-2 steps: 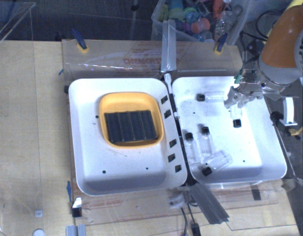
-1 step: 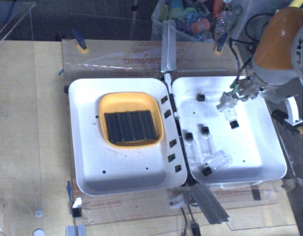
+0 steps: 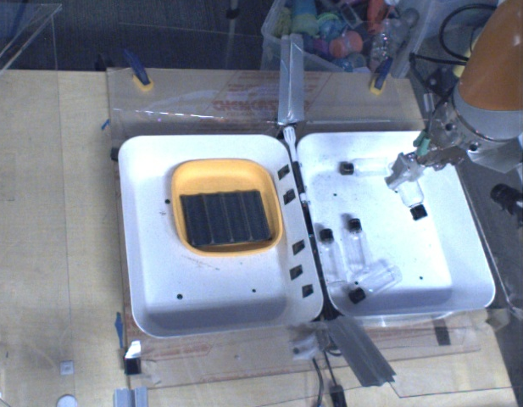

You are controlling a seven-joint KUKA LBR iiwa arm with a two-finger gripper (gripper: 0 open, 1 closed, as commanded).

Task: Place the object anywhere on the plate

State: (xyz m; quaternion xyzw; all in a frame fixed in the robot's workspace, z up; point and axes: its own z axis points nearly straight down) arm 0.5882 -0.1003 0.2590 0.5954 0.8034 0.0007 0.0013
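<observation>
Your hand (image 3: 411, 175) looks pinched on a clear vial (image 3: 411, 195) — lift it straight, then swing far left onto the yellow plate (image 3: 186, 179).

My arm (image 3: 498, 66) enters from the upper right of the frame, orange band above the wrist, reaching down-left. My jaws hang right of centre, their state unclear.

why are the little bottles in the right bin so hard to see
In the camera view the clear bottles lie on the glossy white right bin, so only their black caps stand out; the image is soft and low in detail, and the gripper near the bin's far side looks blurred. The yellow plate in the left bin reads sharply by contrast.
</observation>
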